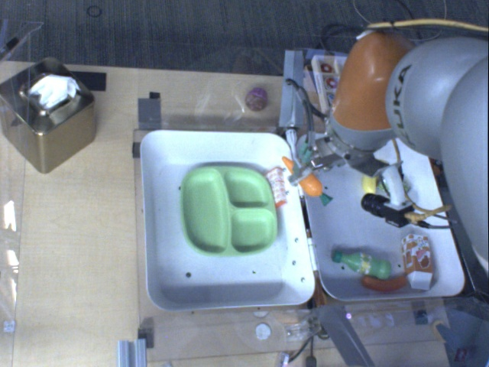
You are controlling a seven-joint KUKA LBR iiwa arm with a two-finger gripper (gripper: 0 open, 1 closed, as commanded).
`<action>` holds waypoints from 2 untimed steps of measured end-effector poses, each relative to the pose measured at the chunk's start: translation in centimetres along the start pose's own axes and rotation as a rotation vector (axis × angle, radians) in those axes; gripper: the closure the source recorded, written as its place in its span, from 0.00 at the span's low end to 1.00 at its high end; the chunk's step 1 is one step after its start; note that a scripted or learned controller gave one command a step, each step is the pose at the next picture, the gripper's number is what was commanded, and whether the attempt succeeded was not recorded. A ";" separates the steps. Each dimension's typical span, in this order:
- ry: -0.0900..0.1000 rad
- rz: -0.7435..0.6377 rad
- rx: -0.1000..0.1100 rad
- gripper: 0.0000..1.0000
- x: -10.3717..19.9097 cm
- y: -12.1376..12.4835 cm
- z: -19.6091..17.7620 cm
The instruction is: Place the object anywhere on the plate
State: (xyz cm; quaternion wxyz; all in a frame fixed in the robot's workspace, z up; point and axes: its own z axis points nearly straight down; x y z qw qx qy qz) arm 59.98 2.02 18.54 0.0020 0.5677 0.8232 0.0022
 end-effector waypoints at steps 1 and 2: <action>0.001 -0.125 -0.001 1.00 7.2 -2.1 -1.6; 0.000 -0.125 -0.001 0.00 7.2 -2.1 -1.7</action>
